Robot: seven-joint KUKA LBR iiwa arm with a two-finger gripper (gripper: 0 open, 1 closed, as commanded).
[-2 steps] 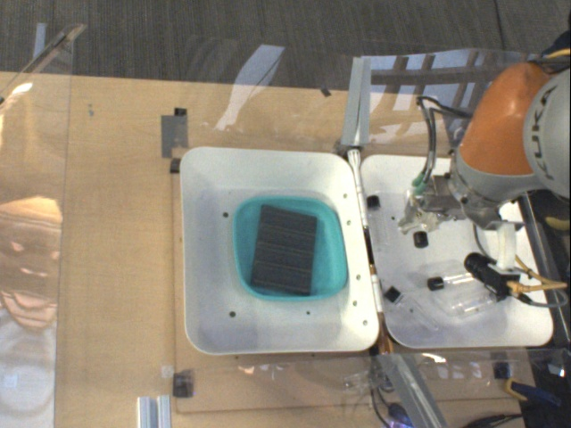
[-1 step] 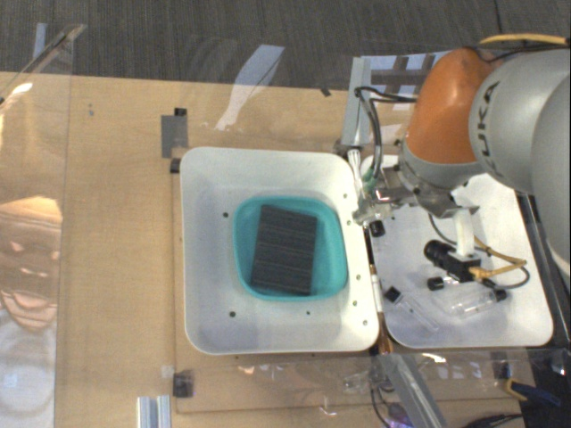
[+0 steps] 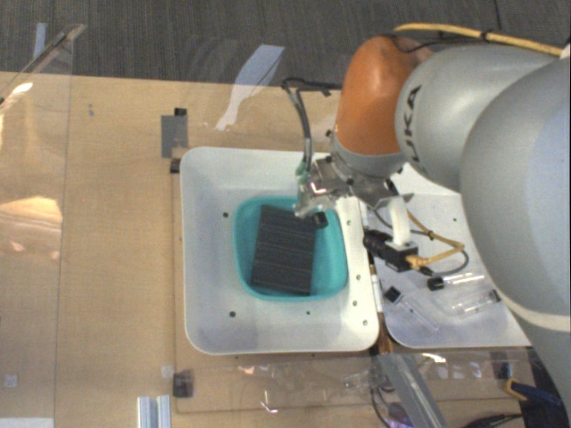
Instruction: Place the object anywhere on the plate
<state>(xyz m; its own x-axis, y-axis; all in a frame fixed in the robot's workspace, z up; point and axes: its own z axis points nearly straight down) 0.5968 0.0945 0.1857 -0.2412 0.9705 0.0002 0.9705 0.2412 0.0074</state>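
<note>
A teal plate lies in the left white bin. On the plate rests a dark ribbed rectangular object, lying flat and slightly tilted. My gripper hangs over the object's far right corner, at the plate's far rim. The wrist and the grey arm with its orange band hide the gripper's upper part, and I cannot make out whether it touches the object.
The right white bin holds a few clear plastic pieces near its front. The arm covers most of that bin. A small dark bracket stands on the bench beyond the left bin's far left corner.
</note>
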